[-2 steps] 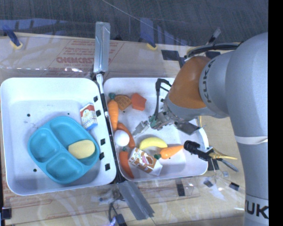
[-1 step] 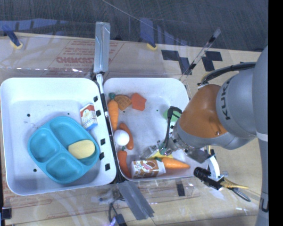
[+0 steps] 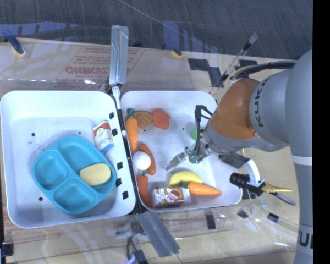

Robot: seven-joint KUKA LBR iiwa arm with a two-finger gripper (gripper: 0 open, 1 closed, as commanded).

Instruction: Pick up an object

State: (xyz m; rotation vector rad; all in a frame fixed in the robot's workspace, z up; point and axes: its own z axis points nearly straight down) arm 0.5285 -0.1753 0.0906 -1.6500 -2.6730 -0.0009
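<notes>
arm (image 3: 253, 114) reaches into the right bin (image 3: 170, 100) from its right side | fingers (image 3: 188, 157) look open, holding nothing, low over the bin floor | banana (image 3: 185, 177) lies just below, by the front edge | tip: move over it, drop straight, squeeze gently

Bench (image 3: 55, 65), left bin (image 3: 22, 109), right bin (image 3: 176, 100)

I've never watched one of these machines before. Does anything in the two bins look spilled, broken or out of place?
Nothing looks spilled or broken. The toy foods lie jumbled in the right bin, a carrot against its left wall. In the left bin, a small carton leans on the blue tray's rim.
</notes>
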